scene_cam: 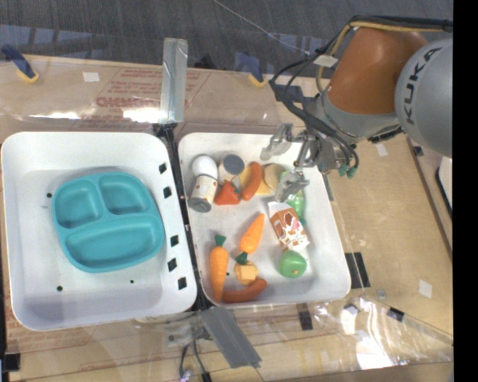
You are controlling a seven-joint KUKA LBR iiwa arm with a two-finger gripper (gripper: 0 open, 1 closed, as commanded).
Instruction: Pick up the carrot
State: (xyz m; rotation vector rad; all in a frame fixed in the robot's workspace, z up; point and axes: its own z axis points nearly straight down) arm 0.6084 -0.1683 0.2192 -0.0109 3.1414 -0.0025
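Two carrots lie in the right bin. One carrot slants through the bin's middle, its green top pointing down-left. The other carrot lies near the left wall, green top pointing up. My gripper hangs over the bin's upper right part, above and to the right of both carrots. Its fingers stand open, and no carrot is between them. A pale item lies beneath the gripper.
The right bin also holds a white can, a grey cap, an orange-red piece, a printed packet, a green fruit, a yellow cube and a red sausage. A teal divided plate sits in the left bin.
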